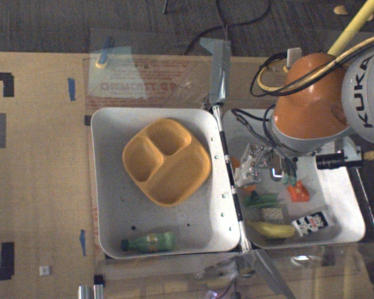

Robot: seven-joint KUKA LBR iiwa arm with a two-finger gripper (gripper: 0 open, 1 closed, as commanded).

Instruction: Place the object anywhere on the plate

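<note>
Looking from left to right, the left white bin (106, 185) comes first. In it lies the orange plastic plate with three sections (167, 161), near the middle. A small green plastic bottle (148, 242) lies on its side at about 6 o'clock from the plate, close to the bin's near wall.

Next comes the right white bin (346, 220). The grey arm with the orange band (311, 101) reaches over it from 3 o'clock. The metal gripper (255, 164) hangs at the left part of this bin, low over the toys. I cannot tell how the gripper is set, because shiny parts and wires hide it.

Under and beside the gripper are little things: a green toy (262, 199), an orange toy piece (298, 193), a yellow banana (273, 230) at 6 o'clock from the gripper, and a black and white box (311, 222) beside the banana.

I think the arm is at the picking step. Which toy it wants I cannot tell, and nothing seems lifted yet. Nothing is on the plate, so the job looks barely begun. The next move calls for a firm hold, a lift, and a carry toward 9 o'clock to the plate.
</note>
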